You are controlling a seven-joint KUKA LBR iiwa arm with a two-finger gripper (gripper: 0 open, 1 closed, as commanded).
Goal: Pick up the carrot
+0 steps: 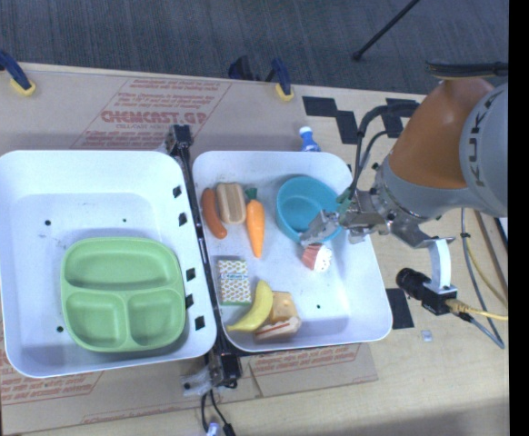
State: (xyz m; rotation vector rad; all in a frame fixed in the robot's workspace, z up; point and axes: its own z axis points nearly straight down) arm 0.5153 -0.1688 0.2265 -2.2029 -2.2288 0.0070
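Observation:
The orange carrot (255, 227) lies lengthwise in the right bin (360, 312), in its upper left part, just right of a bread roll (231, 203). My gripper (322, 227) hangs over the right side of the same bin, at the lower right rim of a blue bowl (299, 203). It sits roughly a bowl's width to the right of the carrot and is apart from it. Nothing shows held in it.
A sausage (213, 214) lies left of the roll. A small red and white piece (317, 258) sits below the gripper. A patterned packet (234, 280), a banana (254, 307) and a sandwich (283, 316) fill the front. The left bin holds a green divided plate (119, 293).

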